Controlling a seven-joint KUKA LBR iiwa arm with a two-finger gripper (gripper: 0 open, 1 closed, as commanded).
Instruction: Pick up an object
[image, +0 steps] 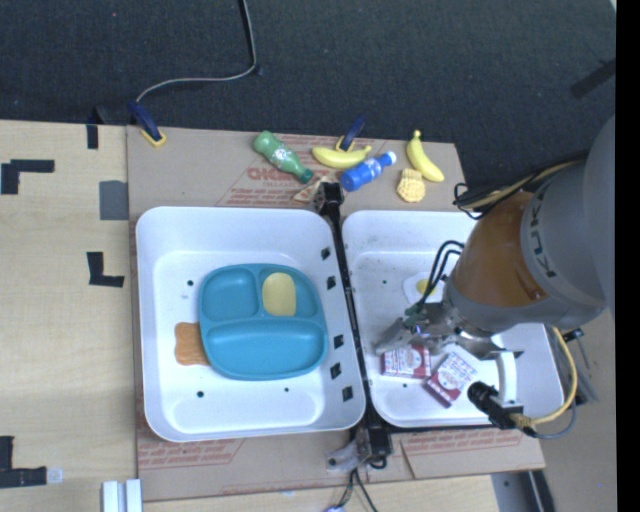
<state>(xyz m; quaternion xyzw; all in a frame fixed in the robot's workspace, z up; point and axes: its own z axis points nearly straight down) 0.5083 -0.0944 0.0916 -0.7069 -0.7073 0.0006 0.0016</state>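
My gripper (418, 326) hangs low in the right bin (520, 405), just above a red and white packet (404, 362). A second red and white packet (452, 375) lies beside it to the right, partly under the wrist. A pale yellow item (420, 288) peeks out behind the gripper, mostly hidden by the arm. The grey arm with its orange band (500, 262) covers the right half of this bin.
In the left bin (165, 400) a blue divided plate (262, 335) carries a yellow piece (279, 294), and an orange item (187, 344) sticks out from under its left side. On the cardboard behind the bins lie a green bottle (281, 156), two bananas (340, 156) (424, 158), a blue bottle (366, 171) and a corn cob (409, 185).
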